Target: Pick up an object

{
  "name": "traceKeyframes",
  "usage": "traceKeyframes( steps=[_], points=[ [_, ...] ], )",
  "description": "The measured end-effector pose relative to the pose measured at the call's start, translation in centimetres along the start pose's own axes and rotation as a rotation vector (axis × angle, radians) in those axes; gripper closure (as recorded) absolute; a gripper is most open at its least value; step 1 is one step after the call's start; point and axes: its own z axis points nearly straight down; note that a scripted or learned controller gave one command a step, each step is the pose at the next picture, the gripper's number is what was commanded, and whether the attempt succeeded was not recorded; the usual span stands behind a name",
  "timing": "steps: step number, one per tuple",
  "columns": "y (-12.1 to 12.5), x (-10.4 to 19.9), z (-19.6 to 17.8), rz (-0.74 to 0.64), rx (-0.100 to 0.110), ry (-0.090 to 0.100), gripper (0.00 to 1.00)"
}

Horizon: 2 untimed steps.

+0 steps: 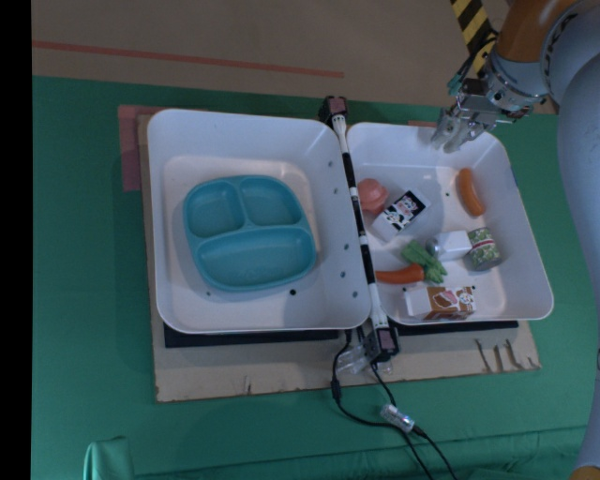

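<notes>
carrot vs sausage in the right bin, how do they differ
The carrot is orange-red with a green leafy top; the sausage is plain orange, with no green. The carrot lies roughly crosswise near the divider, touching the green leaves beside it; the sausage lies more lengthwise near the bin's far right wall, apart from other items and closer to the pincer. The carrot tapers; the sausage has rounded ends. Both are small elongated toy foods in the right bin.

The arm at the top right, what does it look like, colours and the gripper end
The arm has smooth rounded light-grey links, with an orange band above the wrist. Below that sits a silvery ringed wrist section, then a small metallic gripper with pale grey fingers. Dark cabling runs along the wrist's left side.
</notes>
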Motion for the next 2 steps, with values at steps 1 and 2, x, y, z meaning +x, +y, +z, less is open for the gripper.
traceKeyframes(
  steps=[1,2],
  points=[
    [-2.2,-1.8,-9.5,0.0,0.0,0.0,1.0],
    [0.2,-1.8,-11.8,-0.001,0.0,-0.001,1.0]
  ],
)
